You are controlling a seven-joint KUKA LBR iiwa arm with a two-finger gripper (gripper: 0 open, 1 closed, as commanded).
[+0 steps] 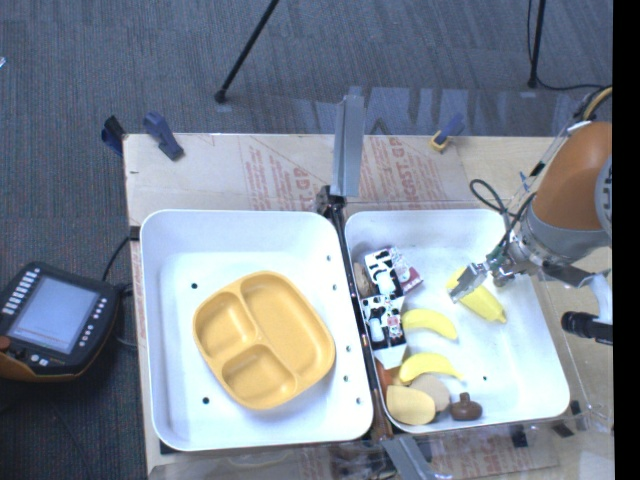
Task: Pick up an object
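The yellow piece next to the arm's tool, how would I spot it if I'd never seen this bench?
Look in the right-hand white bin, toward its far right side, beside the tool. There lies a yellow wedge, lying alone, apart from the two bananas nearer the divider. It is blunt and stubby, not long and curved like them.

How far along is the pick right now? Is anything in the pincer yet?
Done: the arm has reached into the right bin, and the pincer sits at a yellow piece near the bin's far right side. In hand: nothing clearly, since a grip on that piece cannot be confirmed. Left: closing on it and lifting. Both bananas lie untouched.
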